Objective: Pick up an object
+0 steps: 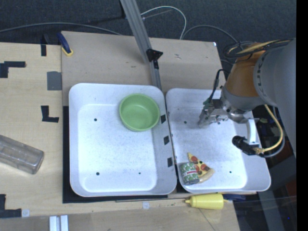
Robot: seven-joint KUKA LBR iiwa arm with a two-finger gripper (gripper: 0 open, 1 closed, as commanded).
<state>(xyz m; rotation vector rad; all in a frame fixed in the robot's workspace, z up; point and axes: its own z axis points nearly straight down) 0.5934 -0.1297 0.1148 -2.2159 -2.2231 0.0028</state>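
Note:
A toy pizza slice (195, 169), with a green crust and red dots, lies at the front left of the right bin (236, 177). A green bowl (139, 111) sits upright at the back right of the left bin (96, 143). My gripper (206, 121) hangs over the middle of the right bin, well behind the pizza slice, with nothing visible between its tips. The grey arm with its orange band (243, 81) reaches in from the right.
A yellow bottle (208, 201) lies on the bench just in front of the right bin. A clear plastic cylinder (18, 154) lies at the far left. A grey metal pole (139, 30) slants up behind the bins. Cables loop beside the wrist at right.

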